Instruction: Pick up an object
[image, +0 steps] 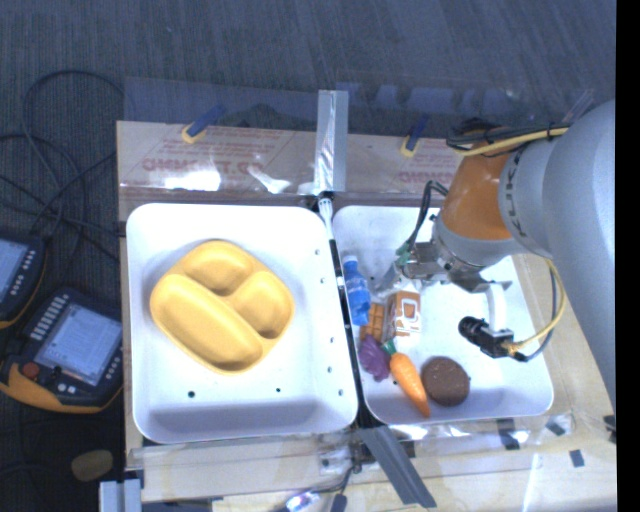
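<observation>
Camera view: arm (500, 200) parked low over right bin (520, 395) w/ end effector (415, 262) just above snack pack (405, 313), prob lining up a pick; can't tell its state.

Arm (580, 190): one unit, smooth rounded casing, light grey. Orange band (478, 205) circled it above the wrist. Black and yellow cables (500, 135) ran along the upper casing; another yellow cable (548, 320) looped to a small black fitting (483, 335) beside the wrist.
</observation>
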